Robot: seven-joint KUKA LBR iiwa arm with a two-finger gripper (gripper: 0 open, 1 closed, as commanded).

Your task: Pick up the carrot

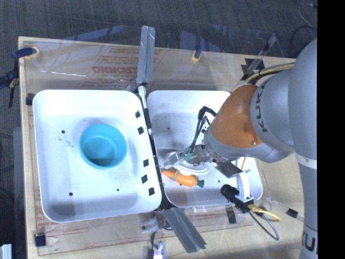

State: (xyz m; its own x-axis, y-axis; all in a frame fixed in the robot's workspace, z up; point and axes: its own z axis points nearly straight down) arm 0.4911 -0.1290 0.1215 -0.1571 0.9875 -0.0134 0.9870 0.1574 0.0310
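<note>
An orange carrot (pixel 180 178) with a small green end lies near the front left of the right bin (pixel 178 112), pointing left to right. My gripper (pixel 186 159) hangs just above and behind it, low over the bin floor, at the end of the grey arm with the orange band. The carrot rests on the bin floor in front of the gripper, not lifted. The wrist hides the fingers' gap from this angle.
A blue bowl (pixel 103 145) sits in the middle of the left bin (pixel 54 112). A raised divider with black clips (pixel 146 161) separates the two bins. The arm's bulk covers the right half of the right bin.
</note>
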